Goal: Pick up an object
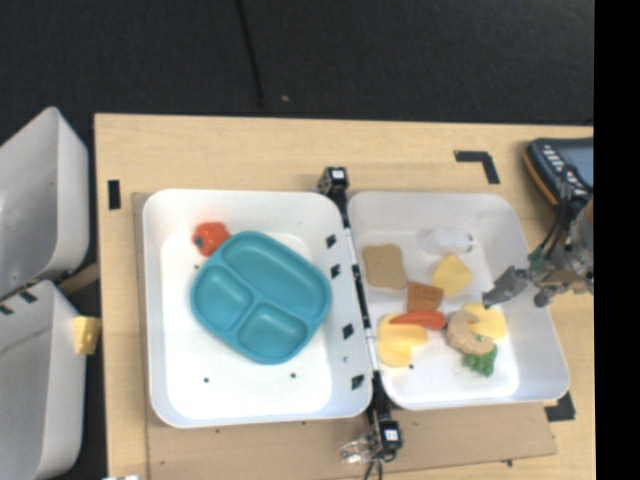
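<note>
The right bin [535,363] holds several toy foods: a tan bread slice [384,265], a brown square [424,296], a yellow wedge [452,274], a red piece [418,319], a yellow lump [400,343], a round bun [468,334] with a yellow piece [490,320] on it, and a green sprig [481,362]. My gripper [518,293] hangs over this bin's right side, just right of the bun. It is open, with nothing between its fingers. A grey fingertip [500,290] points down-left towards the yellow piece.
The left bin [170,388] carries a blue compartment plate [260,296] and a small red-orange toy [210,236] by its upper left. A clear item [446,239] lies at the back of the right bin. A dark device [560,168] sits on the bench at the right.
</note>
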Controlling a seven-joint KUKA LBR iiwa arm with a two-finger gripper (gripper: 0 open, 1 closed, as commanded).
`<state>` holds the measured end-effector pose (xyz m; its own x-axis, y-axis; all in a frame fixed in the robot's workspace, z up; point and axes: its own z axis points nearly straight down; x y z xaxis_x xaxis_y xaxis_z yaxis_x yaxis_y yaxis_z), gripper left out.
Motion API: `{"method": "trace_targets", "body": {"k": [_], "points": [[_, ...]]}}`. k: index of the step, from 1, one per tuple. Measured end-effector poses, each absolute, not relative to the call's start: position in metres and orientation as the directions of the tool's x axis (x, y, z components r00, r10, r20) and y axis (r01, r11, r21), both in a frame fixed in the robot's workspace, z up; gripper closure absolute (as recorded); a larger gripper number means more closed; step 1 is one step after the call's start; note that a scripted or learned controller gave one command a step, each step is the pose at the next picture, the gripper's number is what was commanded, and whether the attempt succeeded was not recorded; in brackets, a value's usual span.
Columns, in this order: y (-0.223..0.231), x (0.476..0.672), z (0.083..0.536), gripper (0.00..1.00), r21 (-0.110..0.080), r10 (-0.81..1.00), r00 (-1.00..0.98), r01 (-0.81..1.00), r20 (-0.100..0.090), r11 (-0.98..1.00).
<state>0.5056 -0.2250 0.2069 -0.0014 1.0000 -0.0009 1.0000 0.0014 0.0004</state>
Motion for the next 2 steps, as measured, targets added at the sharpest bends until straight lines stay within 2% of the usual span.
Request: {"method": "trace_targets", "body": {"k": [1,2], "points": [[-0.226,0.506,0.218,1.0,0.003,1.0,-0.004,1.0,-0.002,0.004],[-0.111,0.518,0.288,1.0,0.01,1.0,-0.015,1.0,0.001,0.015]]}}
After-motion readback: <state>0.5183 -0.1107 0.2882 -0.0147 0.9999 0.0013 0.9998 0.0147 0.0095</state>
